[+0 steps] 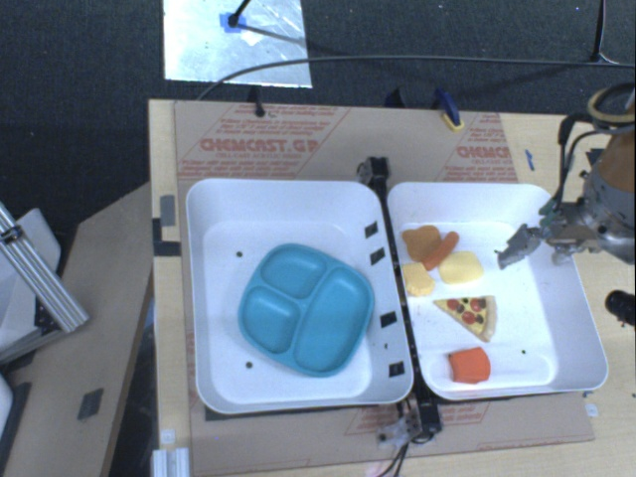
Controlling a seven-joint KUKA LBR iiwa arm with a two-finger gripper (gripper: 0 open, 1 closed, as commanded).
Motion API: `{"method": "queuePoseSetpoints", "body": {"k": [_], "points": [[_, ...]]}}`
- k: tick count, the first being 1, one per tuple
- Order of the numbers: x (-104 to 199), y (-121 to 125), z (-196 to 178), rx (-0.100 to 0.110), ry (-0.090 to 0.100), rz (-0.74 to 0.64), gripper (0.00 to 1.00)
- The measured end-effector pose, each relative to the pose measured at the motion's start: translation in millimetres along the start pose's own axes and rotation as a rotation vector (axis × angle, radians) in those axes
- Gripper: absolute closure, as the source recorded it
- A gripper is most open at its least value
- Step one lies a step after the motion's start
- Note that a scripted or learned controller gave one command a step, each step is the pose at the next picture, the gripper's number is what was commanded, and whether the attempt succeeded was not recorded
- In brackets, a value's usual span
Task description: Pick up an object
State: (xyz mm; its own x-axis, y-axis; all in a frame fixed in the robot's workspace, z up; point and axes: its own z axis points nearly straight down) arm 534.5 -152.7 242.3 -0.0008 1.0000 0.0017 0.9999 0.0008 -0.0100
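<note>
The right white bin [556, 366] holds several toy foods. A brown piece [420, 238] and an orange sausage-like piece [444, 247] lie at its upper left, touching a yellow lump [461, 266]. A pale yellow piece [418, 281] lies by the divider. Below them lie a pizza slice [469, 312] and an orange-red block [470, 365]. My gripper [510, 252] hangs over the bin's right half, just right of the yellow lump, and nothing shows in it.
The left white bin [204, 266] holds a blue divided plate [304, 309]. Black clips run along the divider [390, 296] between the bins. A cardboard sheet [298, 142] lies under both bins. A cable and a blue clamp [449, 107] are at the back.
</note>
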Motion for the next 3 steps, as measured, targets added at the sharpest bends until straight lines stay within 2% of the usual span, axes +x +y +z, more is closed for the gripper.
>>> {"method": "queuePoseSetpoints", "body": {"k": [1, 2, 3], "points": [[0.5, 2.3, -6.1, -0.011, -0.002, -0.003, 0.00], [8.7, 9.8, 46.8, -0.009, -0.001, -0.003, 0.00], [17.5, 3.6, 99.6, -0.007, 0.000, -0.001, 0.00]]}}
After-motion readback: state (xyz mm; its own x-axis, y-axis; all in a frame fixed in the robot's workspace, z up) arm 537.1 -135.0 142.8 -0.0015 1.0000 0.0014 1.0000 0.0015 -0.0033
